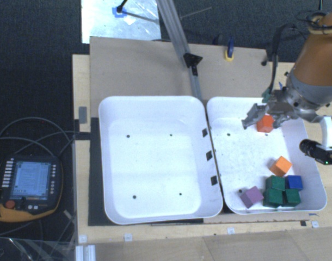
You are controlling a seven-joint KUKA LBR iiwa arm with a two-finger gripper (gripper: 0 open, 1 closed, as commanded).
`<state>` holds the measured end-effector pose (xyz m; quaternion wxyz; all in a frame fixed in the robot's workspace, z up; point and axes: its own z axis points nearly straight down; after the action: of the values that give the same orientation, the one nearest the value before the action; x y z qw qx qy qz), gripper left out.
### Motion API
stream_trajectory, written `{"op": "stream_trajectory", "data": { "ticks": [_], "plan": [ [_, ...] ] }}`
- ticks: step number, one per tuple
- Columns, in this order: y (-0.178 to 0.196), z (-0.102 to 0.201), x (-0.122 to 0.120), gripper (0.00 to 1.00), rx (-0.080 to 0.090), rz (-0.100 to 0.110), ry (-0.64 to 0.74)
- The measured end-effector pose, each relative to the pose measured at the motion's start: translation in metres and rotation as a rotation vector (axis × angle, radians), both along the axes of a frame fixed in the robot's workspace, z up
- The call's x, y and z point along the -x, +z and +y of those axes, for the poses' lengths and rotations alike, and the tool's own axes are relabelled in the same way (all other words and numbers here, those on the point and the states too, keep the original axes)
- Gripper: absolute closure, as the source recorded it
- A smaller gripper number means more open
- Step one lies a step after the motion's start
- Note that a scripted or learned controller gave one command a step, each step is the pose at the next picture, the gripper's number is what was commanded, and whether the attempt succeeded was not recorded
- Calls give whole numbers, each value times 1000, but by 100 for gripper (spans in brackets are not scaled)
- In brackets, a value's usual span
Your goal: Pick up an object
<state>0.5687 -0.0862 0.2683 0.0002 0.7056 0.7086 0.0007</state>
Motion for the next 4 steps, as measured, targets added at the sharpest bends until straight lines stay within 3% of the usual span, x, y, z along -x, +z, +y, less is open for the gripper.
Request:
{"op": "stream_trajectory", "data": {
  "ticks": [1,2,4],
  "plan": [
    [0,0,0,0,0,-1,-2],
    [-54,1,-10,0,1,5,-2],
    [-178,2,-3,0,0,7,-2]
  ]
}}
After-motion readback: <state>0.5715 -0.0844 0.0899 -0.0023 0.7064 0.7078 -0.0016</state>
